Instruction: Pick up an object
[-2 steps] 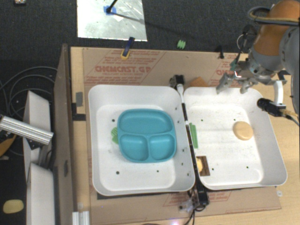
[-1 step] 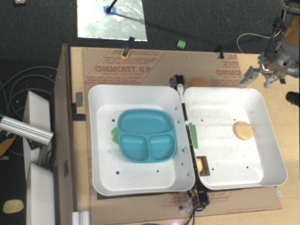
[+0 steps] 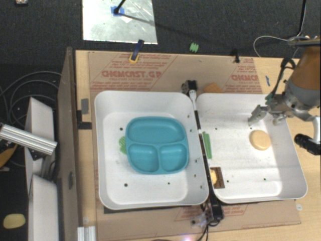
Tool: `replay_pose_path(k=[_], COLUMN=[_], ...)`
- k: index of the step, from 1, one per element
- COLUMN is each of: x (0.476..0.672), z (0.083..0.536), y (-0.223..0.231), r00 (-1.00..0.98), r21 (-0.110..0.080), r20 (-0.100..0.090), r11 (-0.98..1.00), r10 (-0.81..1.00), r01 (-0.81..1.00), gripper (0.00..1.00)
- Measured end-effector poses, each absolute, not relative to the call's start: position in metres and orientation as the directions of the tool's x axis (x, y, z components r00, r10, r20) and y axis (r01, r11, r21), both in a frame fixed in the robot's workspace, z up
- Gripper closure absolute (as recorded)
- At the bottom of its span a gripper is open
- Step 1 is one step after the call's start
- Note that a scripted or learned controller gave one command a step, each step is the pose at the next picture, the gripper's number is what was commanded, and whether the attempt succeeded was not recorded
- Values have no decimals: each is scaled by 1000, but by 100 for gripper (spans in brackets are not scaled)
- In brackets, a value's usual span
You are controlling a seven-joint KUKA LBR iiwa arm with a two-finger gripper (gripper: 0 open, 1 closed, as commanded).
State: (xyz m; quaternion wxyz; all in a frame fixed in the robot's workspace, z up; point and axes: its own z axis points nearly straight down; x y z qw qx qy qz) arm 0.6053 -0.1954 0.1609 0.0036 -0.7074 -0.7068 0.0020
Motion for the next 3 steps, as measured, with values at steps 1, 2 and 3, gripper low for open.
replay_pose_path(k=[1,2,3], x=[577,593,586], z=[163,100,120], y=[-199,-204,-206], r00=[0,-4,-1], r21=[-1,-2,2], r20=[0,0,0], r11=[0,4,1], r10=[1000,1000,1000], r01=[1000,1000,1000], gripper=[0,0,0])
